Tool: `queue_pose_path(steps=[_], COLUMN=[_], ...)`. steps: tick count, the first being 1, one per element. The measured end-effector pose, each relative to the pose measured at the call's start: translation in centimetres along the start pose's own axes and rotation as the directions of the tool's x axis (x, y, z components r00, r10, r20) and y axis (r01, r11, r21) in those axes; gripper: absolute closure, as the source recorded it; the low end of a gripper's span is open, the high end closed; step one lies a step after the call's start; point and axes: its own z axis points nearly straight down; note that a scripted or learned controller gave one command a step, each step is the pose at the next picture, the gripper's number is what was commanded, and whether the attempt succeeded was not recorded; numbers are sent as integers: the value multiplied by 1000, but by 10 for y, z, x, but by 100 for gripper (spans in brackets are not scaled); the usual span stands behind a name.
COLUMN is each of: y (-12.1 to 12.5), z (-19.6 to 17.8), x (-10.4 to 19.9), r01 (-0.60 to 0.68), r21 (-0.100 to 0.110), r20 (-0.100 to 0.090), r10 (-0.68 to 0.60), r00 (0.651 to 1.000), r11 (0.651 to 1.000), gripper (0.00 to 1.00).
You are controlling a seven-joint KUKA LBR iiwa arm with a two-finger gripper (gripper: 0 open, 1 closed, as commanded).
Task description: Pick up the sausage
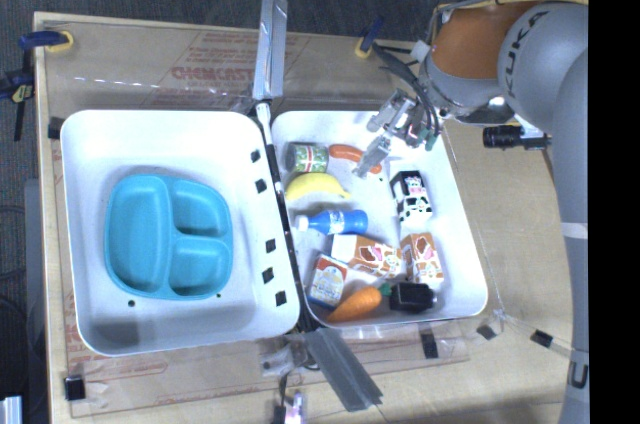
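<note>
Sausage point(345, 153) lies unlifted in the right bin point(463, 242), just beside the green can point(306, 157). Gripper point(379, 152) hovers at its far end, fingers parted, nothing grasped; closing and lifting remain

bins point(250, 127): 2
blue tray point(168, 234): 1
sausage point(346, 153): 1
banana point(313, 186): 1
carrot point(356, 304): 1
can point(307, 157): 1
bottle point(333, 222): 1
cartons point(423, 259): 4

Bright, even overhead light, glare on the white bins point(85, 137), soft shadows, slightly grainy detail.
</note>
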Motion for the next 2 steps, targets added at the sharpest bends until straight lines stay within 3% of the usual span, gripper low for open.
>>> queue_pose_path(steps=[1, 2], y=[-1, 2], z=[59, 71], x=[2, -6], r01=[33, -144], r21=[0, -8], r20=[-1, 14], r10=[-33, 144], r00=[999, 990], r11=[999, 990], gripper=[0, 0])
